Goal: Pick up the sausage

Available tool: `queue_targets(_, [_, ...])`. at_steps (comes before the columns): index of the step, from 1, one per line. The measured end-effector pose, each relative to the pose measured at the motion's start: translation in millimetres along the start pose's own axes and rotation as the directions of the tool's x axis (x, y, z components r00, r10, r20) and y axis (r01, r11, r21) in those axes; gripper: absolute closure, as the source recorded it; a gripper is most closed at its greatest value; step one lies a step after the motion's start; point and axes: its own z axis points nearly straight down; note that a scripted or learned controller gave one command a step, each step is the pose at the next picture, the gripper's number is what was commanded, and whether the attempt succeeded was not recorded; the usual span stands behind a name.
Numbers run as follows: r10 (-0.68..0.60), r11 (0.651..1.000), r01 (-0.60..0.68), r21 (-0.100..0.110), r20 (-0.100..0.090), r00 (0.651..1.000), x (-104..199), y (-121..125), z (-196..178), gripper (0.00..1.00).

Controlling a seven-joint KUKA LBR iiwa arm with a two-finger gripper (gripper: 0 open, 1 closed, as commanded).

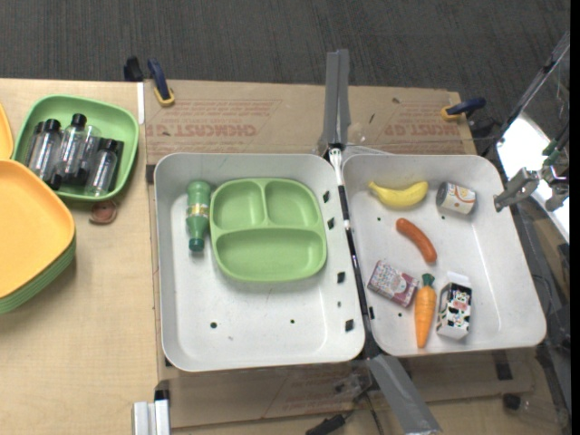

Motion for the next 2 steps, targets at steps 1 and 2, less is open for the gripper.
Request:
queue_targets(1, [-0.149, 0.989, 0.149, -0.001, 0.000, 0.989, 57.3, 47.6, 87.2, 0.00])
queue_targets(2, [-0.166, 0.986, 0.166, -0.001, 0.000, 0.986, 75.4, 47.1, 186.7, 0.00])
